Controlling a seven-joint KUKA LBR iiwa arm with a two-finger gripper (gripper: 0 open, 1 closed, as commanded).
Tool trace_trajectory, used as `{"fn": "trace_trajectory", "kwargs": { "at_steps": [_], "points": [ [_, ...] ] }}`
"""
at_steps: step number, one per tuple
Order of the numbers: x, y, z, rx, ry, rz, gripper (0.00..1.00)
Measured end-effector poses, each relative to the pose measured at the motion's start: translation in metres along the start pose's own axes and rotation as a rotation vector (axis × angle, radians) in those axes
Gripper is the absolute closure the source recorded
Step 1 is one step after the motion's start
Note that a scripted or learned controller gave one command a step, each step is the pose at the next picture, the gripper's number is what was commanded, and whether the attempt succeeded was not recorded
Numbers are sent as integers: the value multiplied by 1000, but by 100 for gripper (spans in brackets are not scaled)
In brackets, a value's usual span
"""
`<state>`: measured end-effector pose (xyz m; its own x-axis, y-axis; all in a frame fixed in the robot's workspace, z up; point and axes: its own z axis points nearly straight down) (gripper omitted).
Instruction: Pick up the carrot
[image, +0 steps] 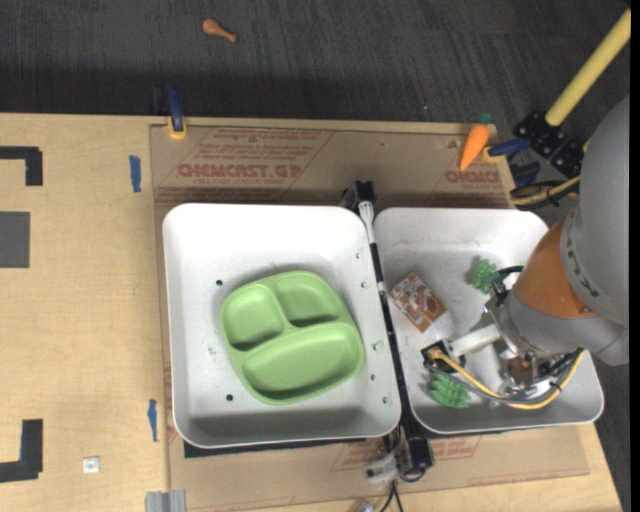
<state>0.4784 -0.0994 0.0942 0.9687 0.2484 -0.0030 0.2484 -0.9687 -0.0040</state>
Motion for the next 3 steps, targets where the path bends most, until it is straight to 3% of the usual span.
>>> {"fn": "trace_trajectory", "kwargs": {
  "at_steps": [1,2,3],
  "points": [
    [4,-13,-116,-2,2,26,0],
    [-8,32,-55,-1,0,-19,0],
    [-1,4,-257,-3,2,-18,0]
  ]
}}
